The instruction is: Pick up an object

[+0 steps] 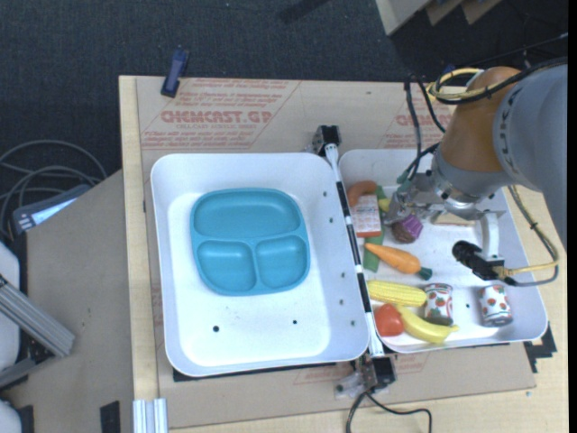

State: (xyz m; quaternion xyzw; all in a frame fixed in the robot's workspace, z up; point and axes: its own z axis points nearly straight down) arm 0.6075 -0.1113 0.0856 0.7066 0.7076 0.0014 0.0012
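Camera view puts the gripper [407, 213] low over the purple toy [407, 229]; finger state cannot be told. Crowding neighbours, the carrot [393, 257] especially, could spoil the grasp.

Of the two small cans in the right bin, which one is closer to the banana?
The left can: it stands just above the banana, almost touching it. The other can stands apart, further right.

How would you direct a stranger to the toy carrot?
Start at the right-hand shallow white bin, crowded with toy food. Near its left wall lies the orange toy carrot, above the yellow corn cob. It alone is orange, tapered and green-tipped.
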